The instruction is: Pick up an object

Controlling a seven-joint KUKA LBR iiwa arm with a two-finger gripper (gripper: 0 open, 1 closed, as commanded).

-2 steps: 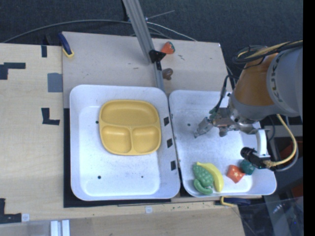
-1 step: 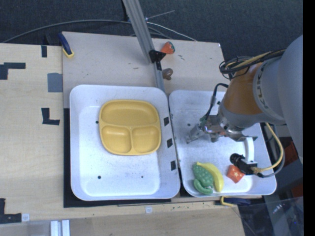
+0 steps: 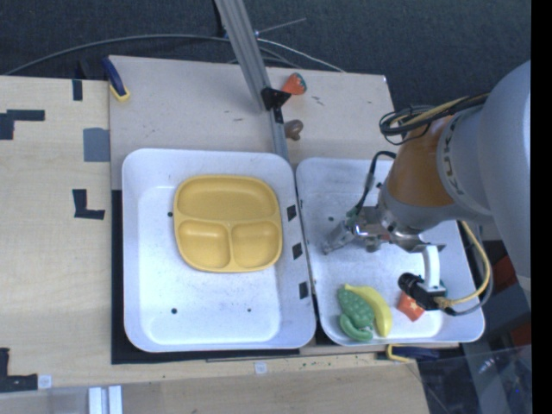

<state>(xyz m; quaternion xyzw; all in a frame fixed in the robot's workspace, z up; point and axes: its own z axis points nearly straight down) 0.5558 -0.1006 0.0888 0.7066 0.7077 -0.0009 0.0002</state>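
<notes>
two shallow white bins are seen side by side on the bench; the left bin is occupied by a yellow divided plate, lying flat in its upper half; the right bin is reached into by the grey arm with its orange band; the gripper is held low over the middle of the right bin, and whether it is wide or narrow cannot be told; nothing is seen between its tips; a green toy and a yellow banana are found touching each other at the near edge of the right bin, with a small orange object just beside them, all apart from the gripper.
</notes>
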